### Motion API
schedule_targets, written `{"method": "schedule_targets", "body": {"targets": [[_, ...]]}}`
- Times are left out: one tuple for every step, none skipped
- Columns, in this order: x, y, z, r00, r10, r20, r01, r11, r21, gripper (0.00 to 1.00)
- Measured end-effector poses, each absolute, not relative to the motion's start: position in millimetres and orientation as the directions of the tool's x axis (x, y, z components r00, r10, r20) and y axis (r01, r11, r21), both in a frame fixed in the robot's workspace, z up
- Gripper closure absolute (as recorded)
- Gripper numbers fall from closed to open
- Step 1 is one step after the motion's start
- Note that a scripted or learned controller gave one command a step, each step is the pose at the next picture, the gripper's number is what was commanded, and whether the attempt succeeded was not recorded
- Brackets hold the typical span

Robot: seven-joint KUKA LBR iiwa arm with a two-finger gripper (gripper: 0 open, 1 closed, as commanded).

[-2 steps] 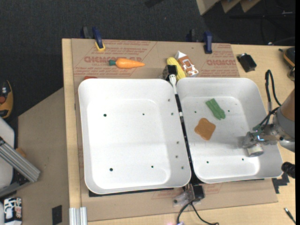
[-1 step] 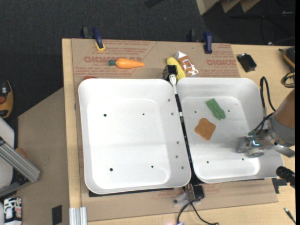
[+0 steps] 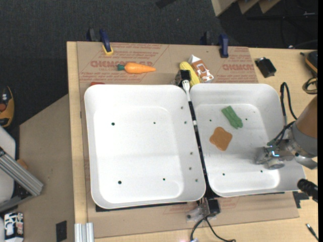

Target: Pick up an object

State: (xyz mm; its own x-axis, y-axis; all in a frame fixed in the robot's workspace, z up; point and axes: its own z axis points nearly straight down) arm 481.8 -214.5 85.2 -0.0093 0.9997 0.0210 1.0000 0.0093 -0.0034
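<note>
The near rim of the right bin (image 3: 252, 191) lies closest to the camera, and just above it the hand (image 3: 268, 157) sits low over the bin floor, at the end of the grey arm (image 3: 308, 135) reaching in from the right. The hand is too small and blurred here to say how far its tips are parted, and nothing can be seen in its hold.

By the look of it, the step in hand is the approach: no object is picked yet. The nearest candidate is the orange-brown piece (image 3: 221, 138), to the left of the hand and a little further from the camera, clearly apart from it. The green piece (image 3: 232, 117) lies beyond that, further up the bin. The next move likely calls for a shift left and up over one of these, then a descent.

Both pieces lie flat and low, which may make a grip awkward. Nothing stands between them and the hand. Far off to the left, the left bin (image 3: 101, 150) is out of play, and on the bench (image 3: 75, 74) beyond the bins rest a carrot (image 3: 136, 68) and a yellow corn cob (image 3: 187, 69).
</note>
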Motion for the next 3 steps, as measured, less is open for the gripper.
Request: {"method": "schedule_targets", "body": {"targets": [[481.4,-166,176,-0.007,1.000,-0.001,1.000,0.007,0.009,1.00],[480.4,-69,216,-0.009,1.000,0.001,1.000,0.009,0.005,1.00],[498.2,102,183,-0.017,1.000,0.005,1.000,0.017,0.000,1.00]]}}
